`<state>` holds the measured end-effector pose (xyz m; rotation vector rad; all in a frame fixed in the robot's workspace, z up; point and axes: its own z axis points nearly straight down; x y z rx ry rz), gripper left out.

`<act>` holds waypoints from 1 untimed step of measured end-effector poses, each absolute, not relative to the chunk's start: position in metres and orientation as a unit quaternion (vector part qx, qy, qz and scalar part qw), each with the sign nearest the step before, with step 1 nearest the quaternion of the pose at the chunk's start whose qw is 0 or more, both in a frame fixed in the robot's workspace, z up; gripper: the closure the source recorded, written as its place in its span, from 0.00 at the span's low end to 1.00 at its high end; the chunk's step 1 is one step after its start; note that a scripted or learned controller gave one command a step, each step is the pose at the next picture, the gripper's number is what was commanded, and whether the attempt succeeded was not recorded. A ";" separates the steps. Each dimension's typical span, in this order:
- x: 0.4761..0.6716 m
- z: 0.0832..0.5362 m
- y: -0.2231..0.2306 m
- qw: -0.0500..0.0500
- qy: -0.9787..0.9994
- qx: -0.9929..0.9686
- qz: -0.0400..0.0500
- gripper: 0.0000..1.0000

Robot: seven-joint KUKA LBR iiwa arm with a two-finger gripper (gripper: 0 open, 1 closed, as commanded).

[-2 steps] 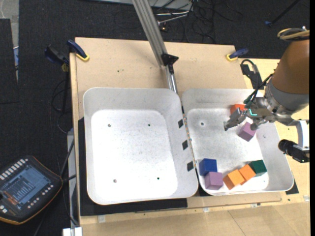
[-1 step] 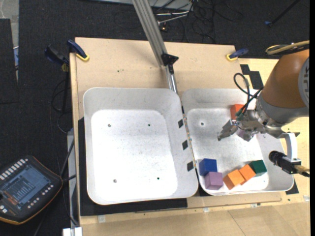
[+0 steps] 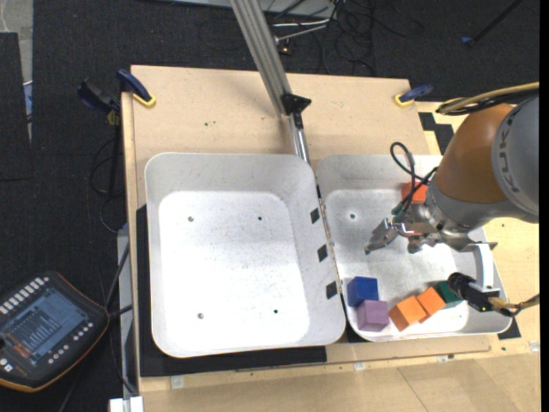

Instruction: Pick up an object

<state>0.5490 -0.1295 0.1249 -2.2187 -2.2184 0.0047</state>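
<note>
Reaching in from the right, the arm point(image 3: 493, 166) hung bent over the right bin point(image 3: 343, 178), its orange band and grey wrist covering that bin's right edge. The wrist pointed down and toward the left, with a black cable looping above it. The gripper point(image 3: 388, 237) sat low over the middle of the right bin's floor, its two thin fingers point(image 3: 376, 241) slanting toward the bin's left wall. They looked slightly apart at the tips with nothing between them, though the gap was small and hard to judge.

Both bins rested side by side on the wooden bench point(image 3: 214, 101). The left bin point(image 3: 163, 230), the larger-looking of the two, showed a speckled white floor. A metal pole point(image 3: 266, 50) ran at a slant from the far edge of the bench down to the seam between the bins.

All the blocks lay along the right bin's near edge, well clear of the fingers. A blue block point(image 3: 363, 288) stood nearest the left wall, with a purple block point(image 3: 373, 314) touching it on the near side. An orange block point(image 3: 409, 309) lay just right of the purple one, and a green block point(image 3: 448, 294) sat beside it, partly hidden by a black part of the arm.
</note>
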 end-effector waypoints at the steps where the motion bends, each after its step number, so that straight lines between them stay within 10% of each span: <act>1: 0.549 0.093 -0.129 0.001 -0.707 -0.707 0.001 0.00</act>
